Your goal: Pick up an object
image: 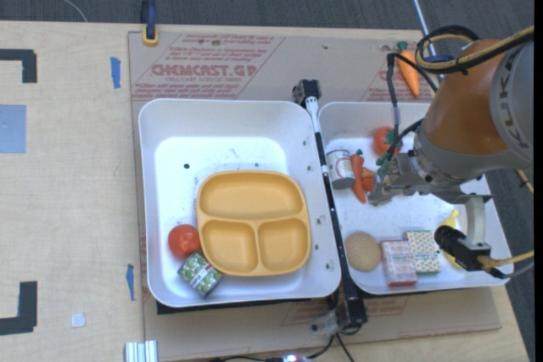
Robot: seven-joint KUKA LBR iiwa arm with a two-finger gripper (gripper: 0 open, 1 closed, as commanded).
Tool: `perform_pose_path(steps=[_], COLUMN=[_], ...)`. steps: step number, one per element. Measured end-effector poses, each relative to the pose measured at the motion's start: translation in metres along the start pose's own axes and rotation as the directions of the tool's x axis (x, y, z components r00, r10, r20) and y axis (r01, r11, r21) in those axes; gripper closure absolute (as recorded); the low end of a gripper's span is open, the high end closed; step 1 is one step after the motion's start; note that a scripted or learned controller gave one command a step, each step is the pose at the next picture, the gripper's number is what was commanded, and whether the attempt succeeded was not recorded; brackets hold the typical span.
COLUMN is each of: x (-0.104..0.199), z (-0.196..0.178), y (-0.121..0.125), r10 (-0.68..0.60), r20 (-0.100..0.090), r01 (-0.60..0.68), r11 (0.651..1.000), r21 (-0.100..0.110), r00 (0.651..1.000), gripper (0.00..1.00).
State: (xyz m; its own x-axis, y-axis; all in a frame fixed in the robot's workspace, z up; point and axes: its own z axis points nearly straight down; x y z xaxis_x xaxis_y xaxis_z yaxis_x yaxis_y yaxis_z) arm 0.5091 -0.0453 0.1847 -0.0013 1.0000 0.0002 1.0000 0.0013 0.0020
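Right bin (pixel 356 114), arm (pixel 467 114) low, hand (pixel 383 186) down

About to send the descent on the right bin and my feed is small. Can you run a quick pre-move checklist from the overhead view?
1. Pincer over the right bin: ok, it sits above the bin's upper left area.
2. Target under it: ok, a red-orange piece lies just beside the tip.
3. Finger opening: cannot tell, the wrist hides it.
4. Already carrying something: cannot tell.
5. Near-edge items apart from the tip: ok, the tan round object and pink packet lie along the near wall.
6. Left bin uninvolved: ok, the yellow tray is far from the arm.
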Motion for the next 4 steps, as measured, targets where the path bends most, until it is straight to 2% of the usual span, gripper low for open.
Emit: perform_pose_path(steps=[1,2,3,4], x=[-0.001,-0.050,-0.050,0.065], z=[0.000,0.091,0.081,0.000], y=[0.000,-0.027,-0.026,-0.019], r10=[0.000,0.001,0.002,-0.002], r20=[0.001,0.000,0.002,-0.002], r01=[0.000,-0.001,-0.002,0.002], r11=[1.000,1.000,1.000,1.000], r21=[0.001,0.000,-0.002,0.000], r00=[1.000,1.000,1.000,1.000], gripper=[0.00,0.00,1.00,1.00])
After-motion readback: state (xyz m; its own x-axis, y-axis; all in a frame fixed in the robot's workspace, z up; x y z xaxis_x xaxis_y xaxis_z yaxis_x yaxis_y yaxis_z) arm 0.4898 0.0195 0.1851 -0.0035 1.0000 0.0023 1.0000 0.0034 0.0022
